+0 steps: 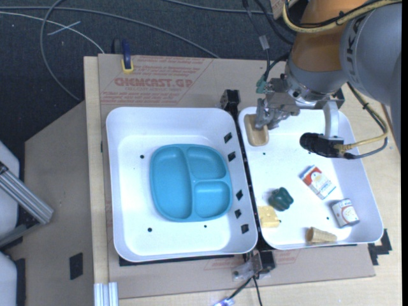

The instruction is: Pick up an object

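My gripper hangs over the far left corner of the right bin. Directly under its tip lies a small tan block, touching or nearly touching it. Loose on the same bin's floor are a dark green lump, a red and white box, a small can, a yellow cheese-like piece and a tan wedge.
The left bin holds a blue divided plate. A raised divider with black clips runs between the two bins. The arm's grey and orange body looms over the right bin's far edge.
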`<state>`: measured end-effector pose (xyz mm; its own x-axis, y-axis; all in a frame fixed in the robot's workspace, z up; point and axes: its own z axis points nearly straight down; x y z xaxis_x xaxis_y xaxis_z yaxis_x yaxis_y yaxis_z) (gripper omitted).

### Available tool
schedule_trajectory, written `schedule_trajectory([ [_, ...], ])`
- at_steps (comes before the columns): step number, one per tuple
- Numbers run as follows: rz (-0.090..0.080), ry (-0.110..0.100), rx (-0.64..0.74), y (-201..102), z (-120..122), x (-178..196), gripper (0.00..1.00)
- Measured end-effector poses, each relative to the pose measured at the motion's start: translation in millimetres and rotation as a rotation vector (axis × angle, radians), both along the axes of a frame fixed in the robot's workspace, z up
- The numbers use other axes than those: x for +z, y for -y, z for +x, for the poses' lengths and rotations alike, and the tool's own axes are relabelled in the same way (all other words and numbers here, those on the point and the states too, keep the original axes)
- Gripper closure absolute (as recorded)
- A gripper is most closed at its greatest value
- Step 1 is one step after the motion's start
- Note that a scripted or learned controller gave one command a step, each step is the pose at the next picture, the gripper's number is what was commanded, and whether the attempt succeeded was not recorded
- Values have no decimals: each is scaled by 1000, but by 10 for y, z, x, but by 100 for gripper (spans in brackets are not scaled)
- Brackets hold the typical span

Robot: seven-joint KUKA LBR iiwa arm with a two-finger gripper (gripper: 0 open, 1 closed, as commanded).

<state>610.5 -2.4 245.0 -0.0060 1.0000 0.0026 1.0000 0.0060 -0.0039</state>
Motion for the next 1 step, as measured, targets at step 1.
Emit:
schedule_trajectory([
  [1, 0, 6, 1, -601, 132, 14, 100],
])
